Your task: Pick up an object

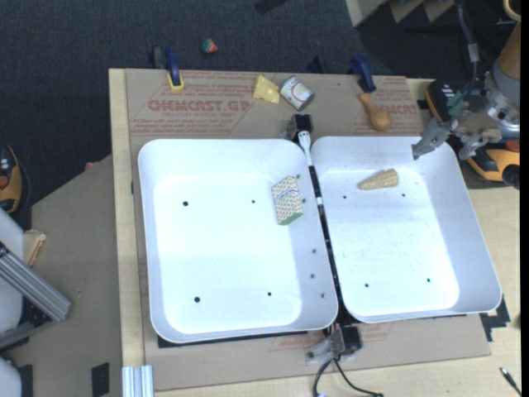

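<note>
- Tabletop (248, 104) carried a printed cardboard sheet, held flat by blue clamps (173, 69) along the back edge; that looked like what kept the bins from sliding.
- Left bin (165, 246) and right bin (463, 246) sat side by side on it, touching at the centre seam; shallow walls presumably gave a top-down reach easy access.
- Arm came in from the right, with the end effector (450, 135) poised over the right bin's back right corner, above the rim. It gripped nothing. Fingers were too small and blurred to read, so I could not tell their spread.
- Likely target: cone-shaped object (378, 179), lying on its side in the right bin's back half, near the end effector but apart from it. It was tan and textured, tapering to a point toward the left. On a flat floor it would probably roll if nudged.
- Alternative: small patterned packet (287, 199) in the left bin, close against the right wall. It was flat, green-and-white and slightly tilted. The wall probably made it awkward to grip.
- Loose odds sat behind the bins on the cardboard: yellow piece (266, 90), small can (297, 93), wooden-handled thing (374, 112).
</note>
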Controlling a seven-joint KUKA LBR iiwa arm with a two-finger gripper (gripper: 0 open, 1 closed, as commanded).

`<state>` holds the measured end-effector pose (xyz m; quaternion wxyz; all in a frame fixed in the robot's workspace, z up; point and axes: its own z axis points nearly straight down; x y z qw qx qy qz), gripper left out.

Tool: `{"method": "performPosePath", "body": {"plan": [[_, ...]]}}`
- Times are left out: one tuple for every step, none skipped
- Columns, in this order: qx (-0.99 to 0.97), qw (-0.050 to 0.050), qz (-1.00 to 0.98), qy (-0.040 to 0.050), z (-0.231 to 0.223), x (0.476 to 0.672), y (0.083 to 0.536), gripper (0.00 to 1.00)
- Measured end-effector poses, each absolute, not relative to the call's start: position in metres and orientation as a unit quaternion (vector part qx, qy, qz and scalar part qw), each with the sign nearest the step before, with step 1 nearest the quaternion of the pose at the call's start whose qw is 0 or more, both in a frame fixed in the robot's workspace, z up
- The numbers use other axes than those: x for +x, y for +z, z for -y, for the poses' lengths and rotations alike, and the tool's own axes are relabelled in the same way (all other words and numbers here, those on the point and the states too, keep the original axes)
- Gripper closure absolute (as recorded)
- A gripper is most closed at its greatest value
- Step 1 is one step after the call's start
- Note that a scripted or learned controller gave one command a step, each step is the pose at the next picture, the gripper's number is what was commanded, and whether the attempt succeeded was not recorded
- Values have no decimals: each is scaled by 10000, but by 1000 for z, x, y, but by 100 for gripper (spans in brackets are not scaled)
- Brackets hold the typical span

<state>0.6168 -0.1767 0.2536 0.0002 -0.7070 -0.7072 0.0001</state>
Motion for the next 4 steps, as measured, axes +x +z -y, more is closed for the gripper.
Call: {"method": "performPosePath", "body": {"plan": [[-7052,35,7090,6,89,601,77,0],[-7076,-24,7066,-5,130,639,85,0],[-7053,-87,7088,-67,102,671,244,0],[-7064,-31,7078,-11,103,668,243,100]]}}
